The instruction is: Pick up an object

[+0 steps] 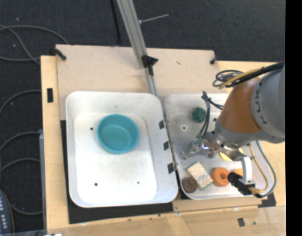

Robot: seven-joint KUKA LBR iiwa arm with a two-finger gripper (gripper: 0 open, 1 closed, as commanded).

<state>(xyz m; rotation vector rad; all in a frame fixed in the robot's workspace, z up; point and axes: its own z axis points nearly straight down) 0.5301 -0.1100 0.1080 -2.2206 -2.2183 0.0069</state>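
My gripper (192, 150) hangs low over the middle of the right bin (176, 113), below the arm's orange band. Just in front of it lies a pale block with a speckled pattern (200, 175). A small brown round thing (189, 184) rests against that block's left corner. To the block's right sits an orange ring-shaped object (220, 176). A dark green object (199, 114) lies further back in the same bin, apart from the gripper. Something yellow (231, 156) peeks out from under the arm. I see nothing held in the gripper.
The left bin (82, 181) holds a teal bowl (118, 133) near its middle. A slanted metal pole (136, 33) runs from the top of the view down to the gap between the bins. Cables lie coiled on the dark floor at the left.
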